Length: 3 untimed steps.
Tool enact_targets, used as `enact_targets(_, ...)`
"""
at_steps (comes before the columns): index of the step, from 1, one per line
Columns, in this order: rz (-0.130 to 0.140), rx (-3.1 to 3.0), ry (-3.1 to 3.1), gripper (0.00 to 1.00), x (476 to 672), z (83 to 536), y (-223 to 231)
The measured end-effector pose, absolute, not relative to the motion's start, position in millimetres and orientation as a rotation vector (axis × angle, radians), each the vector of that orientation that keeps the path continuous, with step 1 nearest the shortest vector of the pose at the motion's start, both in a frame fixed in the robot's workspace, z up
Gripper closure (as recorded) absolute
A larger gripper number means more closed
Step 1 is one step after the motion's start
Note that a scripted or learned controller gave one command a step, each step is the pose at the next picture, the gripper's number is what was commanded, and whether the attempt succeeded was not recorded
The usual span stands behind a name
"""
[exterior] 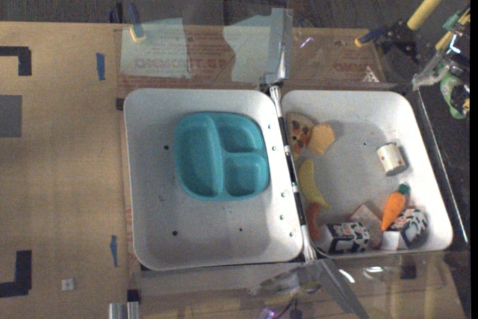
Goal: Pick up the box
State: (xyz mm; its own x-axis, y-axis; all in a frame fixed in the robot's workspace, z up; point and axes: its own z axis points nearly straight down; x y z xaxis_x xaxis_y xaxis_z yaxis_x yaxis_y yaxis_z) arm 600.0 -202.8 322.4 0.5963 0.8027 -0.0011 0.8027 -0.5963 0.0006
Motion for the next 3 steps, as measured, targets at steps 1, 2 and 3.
enact_targets(1,-0.007,2.670,1.661,0.00,631.2,149.9,-202.6)
enact_targets(2,-0.001,2.692,1.625,0.00,590.6,94.9,-192.0)
enact_targets(3,0.013,2.684,1.617,0.00,536.1,91.0,-148.3)
